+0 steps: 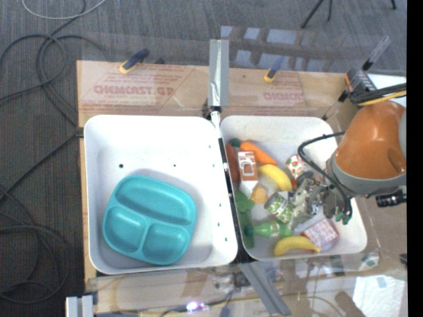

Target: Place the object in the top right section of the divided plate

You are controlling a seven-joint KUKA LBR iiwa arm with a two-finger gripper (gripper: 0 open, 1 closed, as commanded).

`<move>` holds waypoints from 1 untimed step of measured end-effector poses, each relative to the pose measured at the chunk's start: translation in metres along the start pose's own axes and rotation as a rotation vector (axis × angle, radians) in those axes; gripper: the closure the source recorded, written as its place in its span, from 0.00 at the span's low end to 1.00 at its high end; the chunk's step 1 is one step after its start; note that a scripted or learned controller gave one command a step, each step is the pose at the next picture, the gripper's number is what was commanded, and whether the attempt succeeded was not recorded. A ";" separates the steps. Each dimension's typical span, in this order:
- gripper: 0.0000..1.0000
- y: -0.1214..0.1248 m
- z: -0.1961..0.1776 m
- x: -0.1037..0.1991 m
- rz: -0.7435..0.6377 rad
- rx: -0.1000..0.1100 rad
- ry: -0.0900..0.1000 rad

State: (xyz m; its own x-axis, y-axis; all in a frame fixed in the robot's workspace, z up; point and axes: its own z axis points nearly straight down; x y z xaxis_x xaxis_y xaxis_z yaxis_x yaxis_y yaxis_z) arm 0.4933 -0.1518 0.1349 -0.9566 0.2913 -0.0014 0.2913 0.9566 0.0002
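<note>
A teal divided plate (150, 219) with three sections lies in the left white bin (112, 137). The right bin (284, 125) holds a heap of toy food: an orange carrot (260, 154), a yellow banana (275, 176), a second banana (295, 245), a green piece (272, 229) and a small can (280, 207). My gripper (310, 200) hangs low over the right part of that heap, under the orange wrist band (373, 140). Its fingers are lost among the clutter.
A pink packet (321, 232) lies at the right bin's front right. A brown carton (247, 166) and a dark green piece (245, 203) sit along the divider between the bins. Clamps and cables surround the bench.
</note>
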 end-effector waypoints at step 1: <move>1.00 0.118 -0.086 0.045 -0.164 -0.001 0.002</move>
